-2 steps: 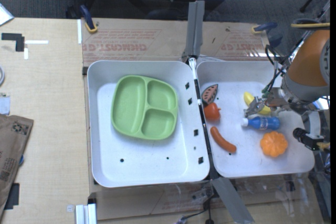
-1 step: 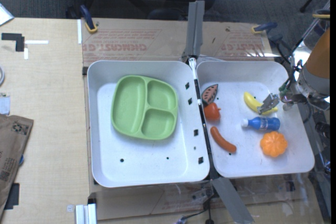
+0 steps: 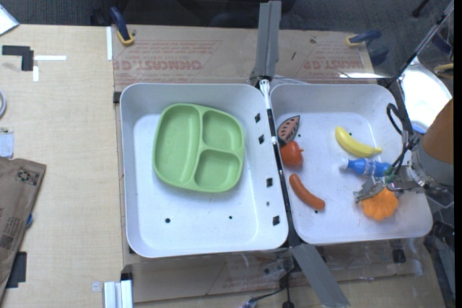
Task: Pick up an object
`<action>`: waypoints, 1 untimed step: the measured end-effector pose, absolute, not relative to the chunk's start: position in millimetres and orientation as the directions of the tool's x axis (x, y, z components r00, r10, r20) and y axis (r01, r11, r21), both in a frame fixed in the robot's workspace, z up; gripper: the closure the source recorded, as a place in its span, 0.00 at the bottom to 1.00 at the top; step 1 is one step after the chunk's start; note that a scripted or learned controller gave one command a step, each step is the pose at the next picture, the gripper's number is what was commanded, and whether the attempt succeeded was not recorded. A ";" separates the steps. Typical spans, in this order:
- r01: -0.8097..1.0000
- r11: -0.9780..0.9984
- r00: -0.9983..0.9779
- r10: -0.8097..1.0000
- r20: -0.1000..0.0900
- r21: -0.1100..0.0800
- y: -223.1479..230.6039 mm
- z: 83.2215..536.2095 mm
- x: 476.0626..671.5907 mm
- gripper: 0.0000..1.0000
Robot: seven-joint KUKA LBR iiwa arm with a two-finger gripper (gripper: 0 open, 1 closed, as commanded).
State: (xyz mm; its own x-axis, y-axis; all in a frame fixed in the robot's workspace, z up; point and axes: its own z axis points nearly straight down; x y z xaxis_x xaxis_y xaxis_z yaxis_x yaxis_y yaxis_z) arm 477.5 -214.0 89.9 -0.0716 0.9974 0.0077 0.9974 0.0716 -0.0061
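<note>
The right bin (image 3: 339,229) holds a yellow banana (image 3: 356,143), a blue bottle-like toy (image 3: 363,167), an orange fruit-like toy (image 3: 380,207), a red sausage (image 3: 307,192), a red tomato-like piece (image 3: 291,154) and a watermelon slice (image 3: 287,128). My gripper (image 3: 375,189) comes in from the right edge and sits low in this bin. It is right at the top of the orange toy and just below the blue toy's right end. Nothing is visibly lifted off the bin floor.
The left bin (image 3: 144,227) carries a green divided plate (image 3: 199,148). A raised divider (image 3: 273,162) runs between the two bins. Cardboard (image 3: 188,58) lies behind the bins, and a brown paper bag (image 3: 14,205) sits on the bench at the far left.
</note>
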 end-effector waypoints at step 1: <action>0.998 0.068 -0.068 0.998 0.004 -0.004 -215.7 98.2 478.5 1.00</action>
State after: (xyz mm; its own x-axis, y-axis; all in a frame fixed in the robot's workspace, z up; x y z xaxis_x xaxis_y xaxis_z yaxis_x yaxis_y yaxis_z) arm 478.5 -215.7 98.2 -0.0680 0.9977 0.0036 0.9977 0.0680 -0.0037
